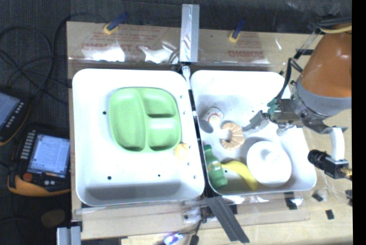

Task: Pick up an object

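Pick not yet made: nothing lifted.
Near edge: banana (pixel 241 172), green bottle (pixel 214 172), white bowl (pixel 269 161). At 12 o'clock of them, gripper (pixel 256 122) hovers beside donut (pixel 232 135); jaw state cannot be told.

Two bins sit side by side on a bench (pixel 80 44). The left bin (pixel 91 181) holds a divided tray (pixel 144 118) near its middle, with a small round piece (pixel 182 150) just off the tray's near right corner, close to the wall between the bins. The right bin (pixel 240 81) holds a cluster toward its near side: a small cup (pixel 214 117) farthest back, a ring (pixel 232 135) just in front and right of it, a bowl (pixel 267 163) right of the ring, a banana (pixel 243 173) touching the bowl's near left edge, and a bottle (pixel 214 169) left of the banana (against the dividing wall). The arm (pixel 327 75) reaches over the right bin's right side, its gripper (pixel 256 121) just right of the ring.
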